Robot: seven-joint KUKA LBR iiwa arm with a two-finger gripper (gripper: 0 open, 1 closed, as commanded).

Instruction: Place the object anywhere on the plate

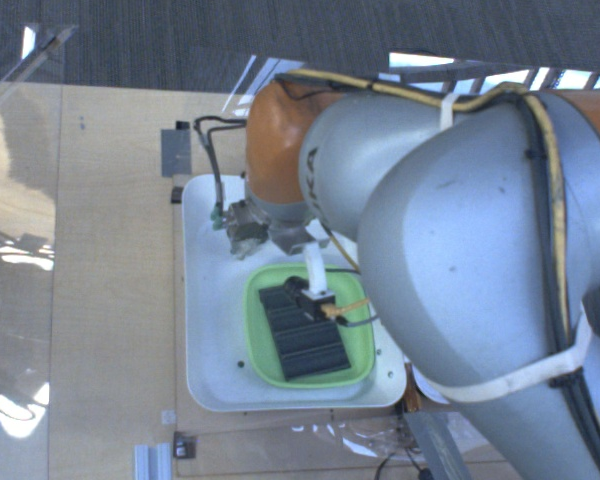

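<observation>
The ribbed block [302, 343] is black, plate [259, 343] green, bin [205, 318] white.

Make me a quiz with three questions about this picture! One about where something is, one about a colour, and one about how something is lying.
1. Where is the black ribbed block?
A) on the wooden bench
B) on the plate
C) on the dark floor

2. What colour is the plate?
A) red
B) blue
C) green

3. How does the black ribbed block lie?
A) flat on its broad side
B) standing up on one end
C) hanging in the air

Answers:
1. B, because the plate's rim shows all round the block, and the plate itself sits in the white bin.
2. C, because its rim and floor are bright green against the bin.
3. A, because its ribbed top faces up and its whole length rests on the plate.
</observation>
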